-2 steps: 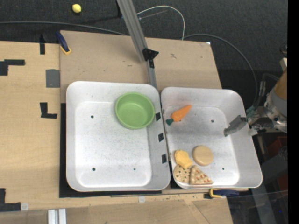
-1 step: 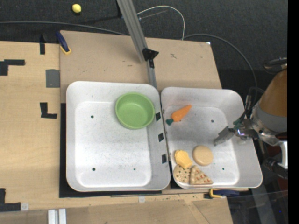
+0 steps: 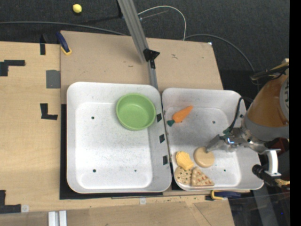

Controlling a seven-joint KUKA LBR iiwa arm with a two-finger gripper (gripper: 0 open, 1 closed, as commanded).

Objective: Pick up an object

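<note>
Broadly, the tabletop (image 3: 117, 55) carries two shallow white bins: the left bin (image 3: 94, 145) holds a green bowl (image 3: 136, 111) near its upper right, and the right bin (image 3: 225, 102) holds the small pieces. The arm (image 3: 268, 112) reaches in from the right, its gripper (image 3: 214, 145) low in the right bin; whether its jaws are wide or narrow cannot be told at this slant. An orange carrot (image 3: 181, 115) lies well apart toward the bin's upper left. Nearer, a tan round piece (image 3: 204, 158) sits just beside and below the jaw tips; contact cannot be confirmed. A yellow piece (image 3: 185, 160), a cracker (image 3: 182, 175) and a wedge-shaped piece (image 3: 201, 178) crowd the lower corner. Judgement: the tan round piece is the likely target. A good grasp would centre over it, descend straight, and close without nudging the yellow neighbour touching its left.
</note>
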